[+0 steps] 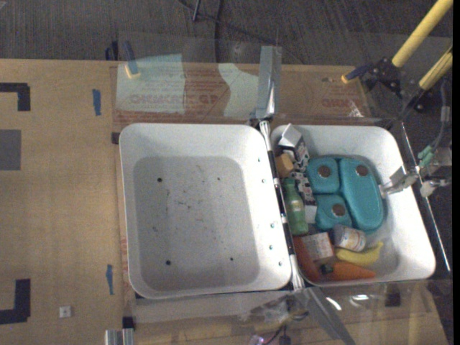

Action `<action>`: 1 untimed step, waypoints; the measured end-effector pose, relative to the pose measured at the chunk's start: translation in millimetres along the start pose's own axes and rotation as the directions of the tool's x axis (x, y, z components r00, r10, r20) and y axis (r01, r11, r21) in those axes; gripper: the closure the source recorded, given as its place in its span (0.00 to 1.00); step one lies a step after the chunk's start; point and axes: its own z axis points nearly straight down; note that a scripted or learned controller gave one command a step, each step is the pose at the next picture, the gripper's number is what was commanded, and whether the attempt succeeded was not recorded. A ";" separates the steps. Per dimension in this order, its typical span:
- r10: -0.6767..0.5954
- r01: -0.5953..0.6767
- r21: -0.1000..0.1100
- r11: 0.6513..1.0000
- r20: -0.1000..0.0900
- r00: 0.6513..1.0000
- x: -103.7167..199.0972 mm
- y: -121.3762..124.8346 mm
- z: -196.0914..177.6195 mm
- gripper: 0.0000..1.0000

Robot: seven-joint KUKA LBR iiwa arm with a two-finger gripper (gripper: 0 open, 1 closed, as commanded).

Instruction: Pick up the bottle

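Observation:
The bottle (pixel 295 208) is green and slim, lying lengthwise along the left wall of the right bin (pixel 413 261), beside a cluster of teal plastic pieces (pixel 348 192). My gripper (pixel 407 180) hangs over the right bin's right rim, well to the right of the bottle, with the teal pieces between them. Nothing shows in its grasp. Much of the arm is cut off by the frame's right edge.
The right bin also holds a banana (pixel 361 254), a carrot (pixel 352 270), a small can (pixel 349 236), a red packet (pixel 314 247) and a small white-and-black carton (pixel 291 139). The left bin (pixel 144 149) sits beside it. Yellow poles (pixel 428 24) stand at the back right.

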 end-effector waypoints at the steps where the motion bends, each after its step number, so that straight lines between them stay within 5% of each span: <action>1: -0.017 0.017 -0.004 1.000 0.001 1.000 -22.9 -0.9 172.3 0.00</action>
